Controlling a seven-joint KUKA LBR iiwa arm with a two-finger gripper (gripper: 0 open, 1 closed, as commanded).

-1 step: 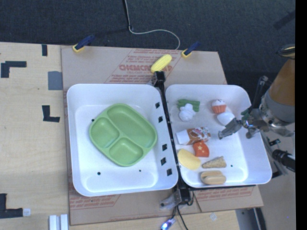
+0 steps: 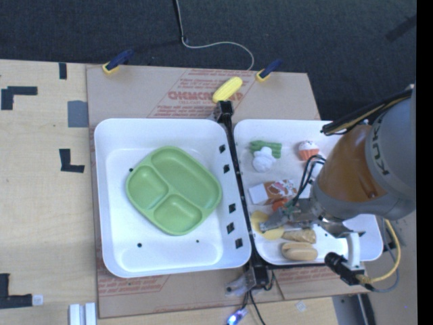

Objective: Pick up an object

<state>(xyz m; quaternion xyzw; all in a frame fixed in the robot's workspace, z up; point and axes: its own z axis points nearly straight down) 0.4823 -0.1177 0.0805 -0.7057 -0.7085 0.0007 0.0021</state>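
My gripper (image 2: 279,217) is low in the right bin (image 2: 369,244), over a cluster of toy food near the bin's left side. Beneath and beside it lie a yellow piece (image 2: 261,218), a red-and-white packet (image 2: 269,191) and two tan bread-like pieces (image 2: 299,236) (image 2: 299,252). Further back in the same bin are a green item (image 2: 264,145), a white item (image 2: 263,160) and a small orange-and-white item (image 2: 308,150). The arm's grey and orange body (image 2: 352,175) covers the right part of this bin.
The left bin (image 2: 108,181) holds a green divided plate (image 2: 173,189). A yellow corn-like object (image 2: 227,89) lies on the cardboard behind the bins. The black divider (image 2: 233,181) runs between the two bins. A cable (image 2: 382,266) loops at the arm's base.
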